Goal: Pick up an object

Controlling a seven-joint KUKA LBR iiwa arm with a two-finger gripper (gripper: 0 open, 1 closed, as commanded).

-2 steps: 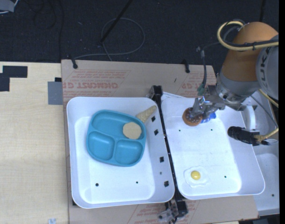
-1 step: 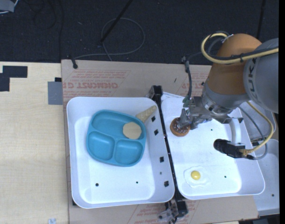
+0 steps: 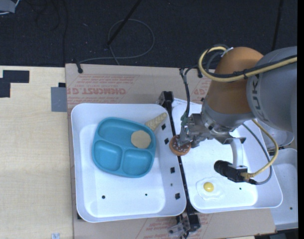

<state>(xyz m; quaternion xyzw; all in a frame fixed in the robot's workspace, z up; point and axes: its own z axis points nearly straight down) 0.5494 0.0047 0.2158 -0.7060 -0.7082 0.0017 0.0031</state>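
Two white bins [image 3: 92, 203] on bench. Gripper [image 3: 185, 139] at right bin's left wall, round brown doughnut [image 3: 179, 146] clamped between its fingers. Glossy fried egg [image 3: 209, 187] lies just beside, toward the near edge.

Left bin [image 3: 87, 193]: white plastic, smooth, faintly glossy. Right bin [image 3: 251, 195]: the same white plastic. Divided plate [image 3: 112, 156]: blue plastic, smooth, satin sheen. Round disc [image 3: 141, 140] on the plate: tan, matt. Fried egg [image 3: 208, 188]: glossy toy plastic. Sheet [image 3: 122, 86] under the bins: brown cardboard, matt, printed. Tabletop [image 3: 27, 158]: pale wood grain, matt. Arm shell [image 3: 239, 83]: orange, smooth, gloss noted.
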